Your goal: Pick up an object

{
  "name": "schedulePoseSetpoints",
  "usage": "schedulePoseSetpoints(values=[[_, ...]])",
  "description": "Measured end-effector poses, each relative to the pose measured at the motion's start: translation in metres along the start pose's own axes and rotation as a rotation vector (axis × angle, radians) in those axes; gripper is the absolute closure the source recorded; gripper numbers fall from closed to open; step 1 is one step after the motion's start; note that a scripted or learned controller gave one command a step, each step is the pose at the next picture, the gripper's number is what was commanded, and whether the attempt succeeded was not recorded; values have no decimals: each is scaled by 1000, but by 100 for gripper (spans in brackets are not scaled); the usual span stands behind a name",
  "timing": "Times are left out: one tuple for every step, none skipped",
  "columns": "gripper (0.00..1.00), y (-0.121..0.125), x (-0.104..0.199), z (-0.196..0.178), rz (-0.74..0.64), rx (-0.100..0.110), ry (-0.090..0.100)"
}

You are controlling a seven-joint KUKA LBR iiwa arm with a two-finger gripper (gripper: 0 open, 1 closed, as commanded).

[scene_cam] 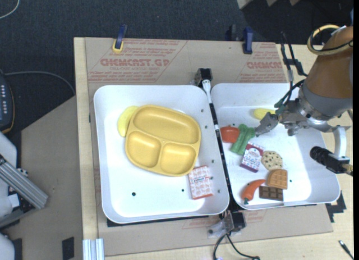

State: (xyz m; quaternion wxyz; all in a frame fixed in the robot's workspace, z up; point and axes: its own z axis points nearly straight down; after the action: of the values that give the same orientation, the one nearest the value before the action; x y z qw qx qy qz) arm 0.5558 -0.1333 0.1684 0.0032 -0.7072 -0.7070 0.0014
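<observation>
Two shallow white bins are sitting side by side on a table (168, 56) covered in brown board. The left bin (112, 191) is holding a yellow divided tray (162, 140), with a small red and white packet (200, 182) lying just beside the tray's lower right corner. The right bin (314, 186) is holding a scatter of toy foods: a red piece (229, 134) touching a green piece (242, 138), a dark red packet (252, 157), a round cookie (271, 159), a waffle (277, 178), a brown chocolate piece (271, 193), an orange carrot-like piece (252, 188) and a yellow piece (263, 113) near the far wall. The grey arm is reaching in from the right, and its claw (268, 123) is hanging over the right bin, just beside the yellow piece and above the green one. Whether the claw is spread or pressed together cannot be told.
</observation>
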Motion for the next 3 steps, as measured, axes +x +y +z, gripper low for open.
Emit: schedulePoseSetpoints(values=[[0, 3, 0, 43, 0, 0, 0], [0, 2, 0, 86, 0, -1, -1], [100, 3, 0, 73, 1, -7, -2]])
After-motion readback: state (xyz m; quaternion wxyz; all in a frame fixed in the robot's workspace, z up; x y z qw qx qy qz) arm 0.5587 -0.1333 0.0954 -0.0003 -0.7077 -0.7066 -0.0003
